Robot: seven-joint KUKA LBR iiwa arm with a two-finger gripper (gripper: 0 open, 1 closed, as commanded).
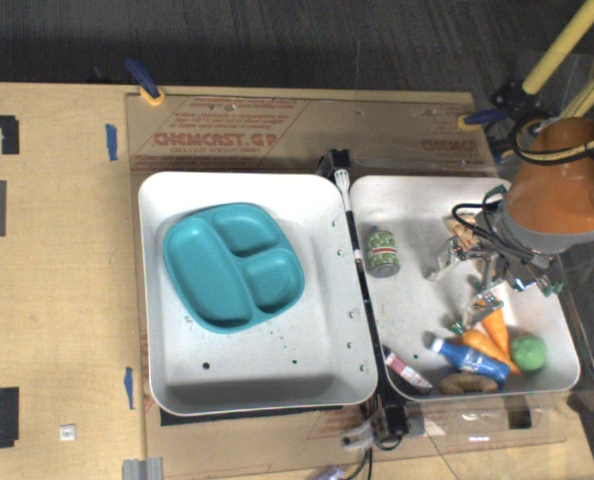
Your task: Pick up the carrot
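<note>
While the right-hand shallow white plastic bin (417,203) is taken as the landmark, its near edge is seen to carry a cluster of small items. A pink-and-white tube (407,370) is found at the near-left corner of that bin. Beside it, a blue bottle with a white cap (469,357) is laid on its side, and the orange carrot with a green top (491,331) is laid just behind the bottle, touching it. A round green ball (528,352) is set at the bin's near-right corner, just beside the carrot. Directly above the carrot the two-finger gripper (489,286) is held; whether its fingers are spread or pressed together cannot be told. Farther back, towards the bin's left wall, a small green-labelled can (382,250) is stood upright. Left of the bin, a teal divided plate (233,263) is seen in the neighbouring white bin (247,368).
</note>
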